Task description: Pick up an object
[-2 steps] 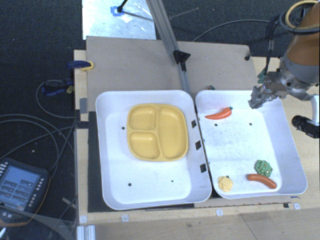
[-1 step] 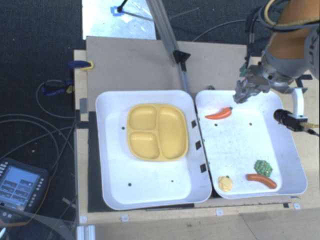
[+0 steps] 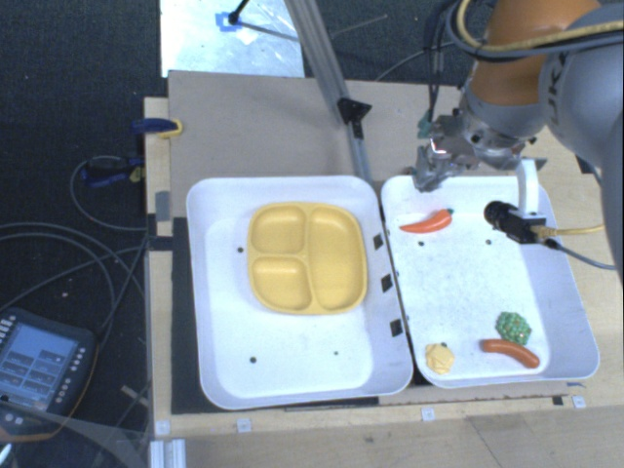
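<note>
- Claw (image 3: 430, 176) hangs at the far left corner of the right bin (image 3: 575, 344), just above its rim; you cannot tell from this view whether it is spread or pressed together, since the tip is small and blurred.
- Nothing shows pinched in it.
- Wrist and orange band (image 3: 522, 13) sit up and to the right of the claw, with the grey arm (image 3: 595, 96) leaving by the right edge.
- Chilli (image 3: 427, 222), orange-red, is your nearest thing: it lies just in front of the claw, near the bin's far left corner, lying slightly aslant.
- Black fitting (image 3: 512, 220) with a yellow cable stands to the right of the chilli, over the bin's far right part.
- Broccoli (image 3: 513, 327) lies near the right bin's near right corner, just beside a sausage (image 3: 509, 352) which lies in front of it.
- Yellow lump (image 3: 440, 358) rests at the bin's near left corner, well apart from the chilli.
- Left bin (image 3: 214, 359) holds a yellow plate (image 3: 305, 258) with three compartments, set towards its far right part.
- Metal pole (image 3: 322, 61) slants down to the gap between the two bins' far edges.
- Pendant (image 3: 34, 364) with a lit screen lies on the floor off the bench's left edge, among cables.
</note>
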`<action>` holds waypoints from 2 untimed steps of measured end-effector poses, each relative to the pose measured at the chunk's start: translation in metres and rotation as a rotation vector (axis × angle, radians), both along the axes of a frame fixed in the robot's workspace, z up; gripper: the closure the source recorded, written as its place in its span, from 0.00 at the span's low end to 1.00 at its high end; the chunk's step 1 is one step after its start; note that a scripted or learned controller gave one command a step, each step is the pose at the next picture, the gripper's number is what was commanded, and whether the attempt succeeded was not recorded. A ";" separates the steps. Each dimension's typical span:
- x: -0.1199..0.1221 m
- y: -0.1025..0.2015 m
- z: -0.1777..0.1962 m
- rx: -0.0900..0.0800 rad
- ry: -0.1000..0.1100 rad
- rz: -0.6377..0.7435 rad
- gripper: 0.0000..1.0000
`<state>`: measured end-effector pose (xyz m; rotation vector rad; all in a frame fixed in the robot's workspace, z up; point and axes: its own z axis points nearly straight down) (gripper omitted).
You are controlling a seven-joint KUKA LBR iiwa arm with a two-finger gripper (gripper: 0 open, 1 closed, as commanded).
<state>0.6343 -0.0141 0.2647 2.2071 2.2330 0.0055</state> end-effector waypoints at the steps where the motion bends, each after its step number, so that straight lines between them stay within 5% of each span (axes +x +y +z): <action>1: 0.012 0.046 0.000 0.000 0.000 -0.002 1.00; 2: 0.028 0.097 -0.015 0.000 0.001 -0.001 1.00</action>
